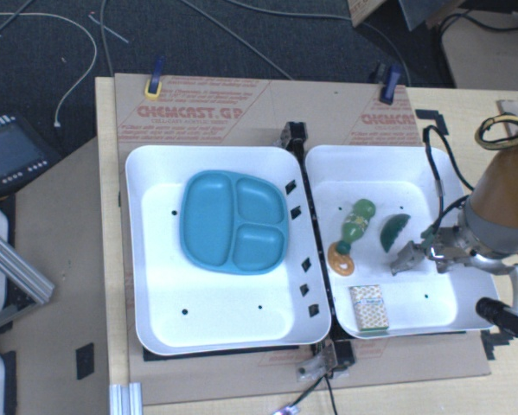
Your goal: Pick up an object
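Overhead, the bench (198, 102) is carrying two white bins side by side. The left bin (155, 258) is holding a blue divided plate (234, 221), lying flat toward its upper half.

The right bin (414, 301) is holding four small things. A green bottle (356, 223) is lying tilted near the bin's middle, its upper end up and to the right. An orange ring (341, 264) is sitting at the bottle's lower end, touching it or just beside it; which, cannot tell. A dark green wedge (393, 231) is lying just right of the bottle, apart from it. A small patterned box (368, 307) is lying near the bin's front wall, well below the others.

The arm (501, 206) is reaching in from the right, its orange band sitting over the bin's right edge. The gripper (414, 253) is hanging low over the right bin, just right of and a little below the wedge. Its grey tips are pointing left toward the wedge, and nothing is showing between them. Whether the fingers are released or clenched, cannot tell; the parts are too small and grey on grey. All four things are lying in the bin, none lifted.
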{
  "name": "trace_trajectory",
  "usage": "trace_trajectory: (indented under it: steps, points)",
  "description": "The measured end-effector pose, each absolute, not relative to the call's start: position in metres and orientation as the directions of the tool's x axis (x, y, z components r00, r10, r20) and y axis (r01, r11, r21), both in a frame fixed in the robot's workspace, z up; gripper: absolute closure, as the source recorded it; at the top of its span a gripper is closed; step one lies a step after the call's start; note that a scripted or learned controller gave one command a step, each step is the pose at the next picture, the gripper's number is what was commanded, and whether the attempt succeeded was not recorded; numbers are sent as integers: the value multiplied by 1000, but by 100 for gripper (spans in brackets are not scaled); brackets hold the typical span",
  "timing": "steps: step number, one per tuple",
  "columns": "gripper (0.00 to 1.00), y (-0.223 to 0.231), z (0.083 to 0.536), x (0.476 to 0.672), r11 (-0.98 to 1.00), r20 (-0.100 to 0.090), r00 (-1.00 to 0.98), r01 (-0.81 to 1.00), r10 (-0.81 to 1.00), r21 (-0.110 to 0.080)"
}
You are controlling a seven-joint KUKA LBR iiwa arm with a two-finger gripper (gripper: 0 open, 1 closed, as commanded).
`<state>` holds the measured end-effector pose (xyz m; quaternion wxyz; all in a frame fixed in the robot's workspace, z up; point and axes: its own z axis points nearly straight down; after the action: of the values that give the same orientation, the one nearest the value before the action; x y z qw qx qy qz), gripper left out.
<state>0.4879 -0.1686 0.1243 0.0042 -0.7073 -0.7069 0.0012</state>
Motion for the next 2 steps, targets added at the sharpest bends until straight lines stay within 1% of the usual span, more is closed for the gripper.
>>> trace_trajectory:
  steps: [1,2]
  points:
    - [0,-168,82,487,-1,4,1,1000,1000,-6]
    - [100,-168,96,489,-1,2,1,1000,1000,0]
